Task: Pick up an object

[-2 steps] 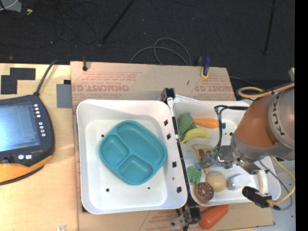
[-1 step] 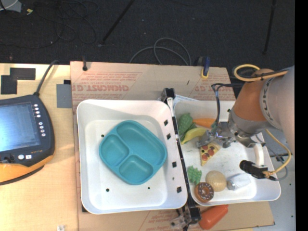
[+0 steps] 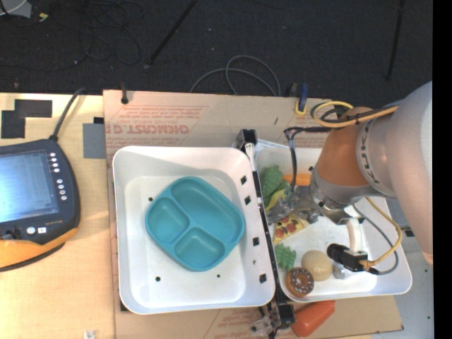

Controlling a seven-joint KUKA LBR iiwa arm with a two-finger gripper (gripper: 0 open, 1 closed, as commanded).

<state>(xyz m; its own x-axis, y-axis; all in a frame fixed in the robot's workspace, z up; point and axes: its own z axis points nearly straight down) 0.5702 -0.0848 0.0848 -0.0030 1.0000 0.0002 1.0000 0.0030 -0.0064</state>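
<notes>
The bench (image 3: 70, 260) carries two shallow white bins side by side. The left bin (image 3: 134, 182) holds a teal divided plate (image 3: 195, 222), lying flat near its middle. The right bin (image 3: 395, 281) holds the small things: a leafy green piece (image 3: 272, 179) at its far left corner, a yellow piece (image 3: 277, 196) just below that, a flat slice with red spots (image 3: 288, 227) near the centre, a small green sprig (image 3: 284, 257), a pale round bun (image 3: 318, 265) and a brown ringed doughnut (image 3: 300, 281) touching it at the near edge. An orange carrot-like thing (image 3: 311, 318) lies outside, on the cardboard (image 3: 169, 122) below the bin. A handheld screen unit (image 3: 32, 193) sits at the far left.

The grey arm (image 3: 402, 147) reaches in from the right, its orange band (image 3: 342, 157) tipped down over the right bin, so the wrist points down and to the left. The gripper (image 3: 291, 207) hangs low in the left half of that bin, among the yellow piece and the spotted slice. From there the leafy piece lies up and away, the spotted slice just below toward the near edge, and the bun and doughnut well nearer the front. The slice's long axis seems to run slantwise, lower left to upper right. The clutter hides the jaws, so I cannot tell whether they are open or closed, nor whether anything sits between them.
</notes>
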